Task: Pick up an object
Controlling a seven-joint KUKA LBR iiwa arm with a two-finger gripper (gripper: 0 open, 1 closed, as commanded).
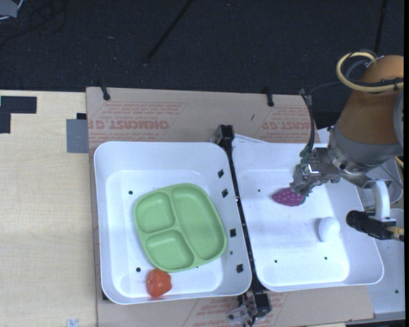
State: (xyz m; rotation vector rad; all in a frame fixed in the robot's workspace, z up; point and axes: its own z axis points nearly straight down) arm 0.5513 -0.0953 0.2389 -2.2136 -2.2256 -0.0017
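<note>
Purple berry cluster (288,197) in right bin (368,264) — hand (303,184) touching it, grip unclear

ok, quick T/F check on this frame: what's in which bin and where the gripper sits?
1. The green divided plate lies in the left bin. True.
2. The purple object lies in the left bin. False: it is in the right bin.
3. The gripper is right above the purple object. True.
4. The orange-red object sits on the plate. False: it lies on the bin floor beside the plate.
5. The white object lies in the right bin. True.
</note>
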